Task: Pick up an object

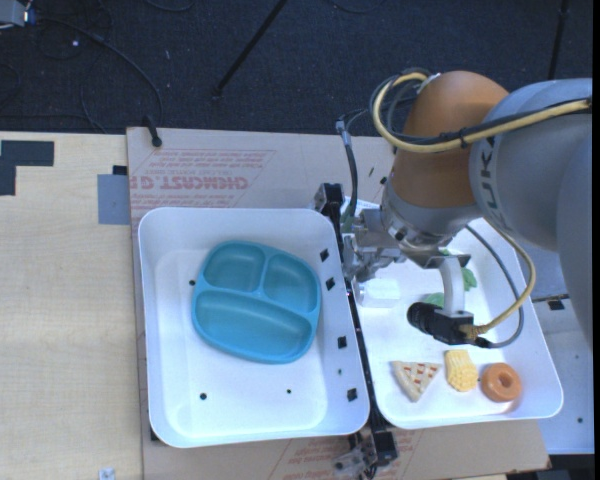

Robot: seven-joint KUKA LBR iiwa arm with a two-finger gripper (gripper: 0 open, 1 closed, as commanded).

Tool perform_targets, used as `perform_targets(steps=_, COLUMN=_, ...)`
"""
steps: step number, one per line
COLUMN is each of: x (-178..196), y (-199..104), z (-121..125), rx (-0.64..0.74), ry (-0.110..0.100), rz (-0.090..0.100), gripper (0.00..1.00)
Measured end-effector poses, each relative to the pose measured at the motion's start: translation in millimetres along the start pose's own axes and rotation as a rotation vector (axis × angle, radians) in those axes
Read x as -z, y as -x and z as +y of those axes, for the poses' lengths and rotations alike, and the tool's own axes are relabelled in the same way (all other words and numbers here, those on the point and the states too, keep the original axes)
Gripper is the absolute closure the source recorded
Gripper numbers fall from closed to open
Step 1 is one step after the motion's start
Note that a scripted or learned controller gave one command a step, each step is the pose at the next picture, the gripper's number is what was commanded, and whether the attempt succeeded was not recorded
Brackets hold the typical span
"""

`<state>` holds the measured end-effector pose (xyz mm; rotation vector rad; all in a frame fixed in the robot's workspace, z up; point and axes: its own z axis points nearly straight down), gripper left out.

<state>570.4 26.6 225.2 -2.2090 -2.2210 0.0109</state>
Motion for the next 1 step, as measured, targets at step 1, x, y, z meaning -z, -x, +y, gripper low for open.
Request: perform_targets(steps=1, x=-13.2, y=-50.8, z=-10.5, rx=0.0, ry=0.0, rz=-0.001, gripper=1.0)
